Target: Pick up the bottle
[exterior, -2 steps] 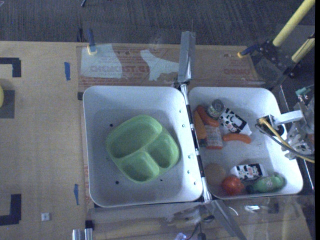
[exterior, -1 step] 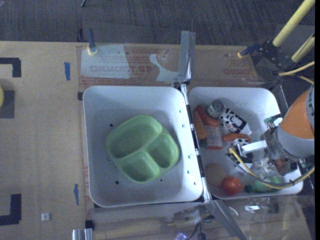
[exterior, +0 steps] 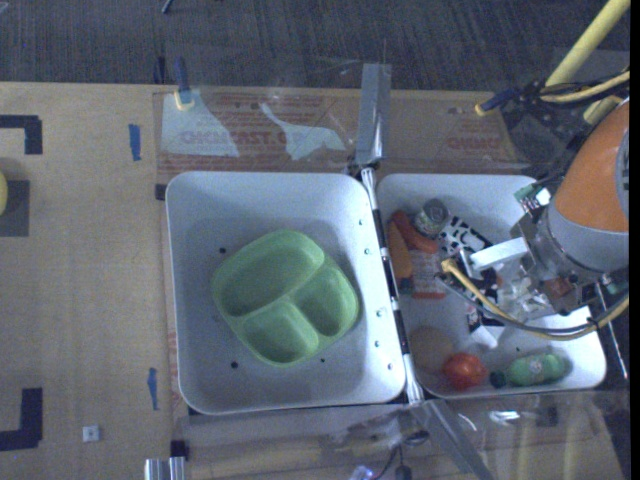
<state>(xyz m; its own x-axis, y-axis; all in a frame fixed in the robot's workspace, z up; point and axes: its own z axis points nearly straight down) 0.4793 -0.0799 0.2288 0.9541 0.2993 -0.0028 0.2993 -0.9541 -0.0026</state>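
A: Nearest the lens, a green bottle (exterior: 532, 370) is seen lying on its side by the right bin's (exterior: 590, 373) front rim, just below the hand (exterior: 522, 290); a red ball (exterior: 463, 370) lies beside it.

B: Which step is judged in hand?

A: The approach. Nothing is seen held; how far the hand is parted cannot be told. A lowering toward the bottle is called for next.

B: And the pose?

A: The arm (exterior: 595, 203) is reached in from the hand's right, wrist downward over the bin.

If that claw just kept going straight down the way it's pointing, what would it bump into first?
Probably the bare floor of the right bin, just right of the orange bottle and above the green bottle. Depth is hard to judge from this slanted view.
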